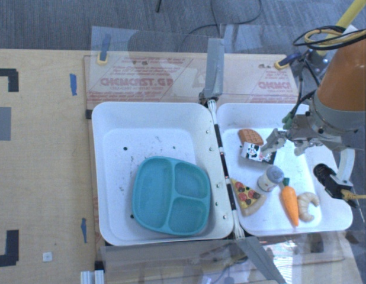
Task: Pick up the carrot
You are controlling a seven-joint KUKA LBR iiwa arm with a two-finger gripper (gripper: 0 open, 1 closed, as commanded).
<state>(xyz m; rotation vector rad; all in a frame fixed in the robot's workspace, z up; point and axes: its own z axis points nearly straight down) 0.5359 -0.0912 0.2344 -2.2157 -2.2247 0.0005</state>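
**One overhead cam, that was the whole setup**

Just a single fixed camera here. It sat above the counter (41, 158) and looked down at a slant, far enough back to fit both white bins, the left bin (112, 123) and the right bin (334, 218), plus some grey floor (64, 5) beyond. The arm (343, 81) came in from the frame's right.

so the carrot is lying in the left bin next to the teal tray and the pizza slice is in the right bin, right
Not quite. The camera view shows the carrot lying in the right bin, between a small grey-lidded jar and a croissant. It is not beside the teal tray, which sits in the left bin. The pizza slice is in the right bin, as you said.
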